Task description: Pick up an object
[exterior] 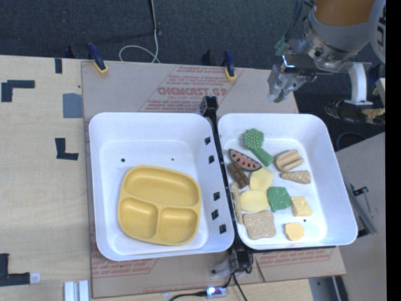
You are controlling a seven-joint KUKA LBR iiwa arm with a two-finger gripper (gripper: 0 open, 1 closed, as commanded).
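Toy food pile sits in right bin (326, 168): bread slice (259, 224) nearest, watermelon slice (244, 160) and broccoli (255, 142) further back. Yellow divided tray (160, 204) fills left bin (103, 168). My gripper (282, 88) hangs beyond right bin's far rim, holding nothing; can't tell whether it's spread or closed.

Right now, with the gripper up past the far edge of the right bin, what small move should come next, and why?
Probably bring the gripper toward the camera and down over the right bin. It hangs above the cardboard beyond the bin's far rim with nothing between its fingers, while the toy foods, like the green broccoli piece, lie inside the bin.
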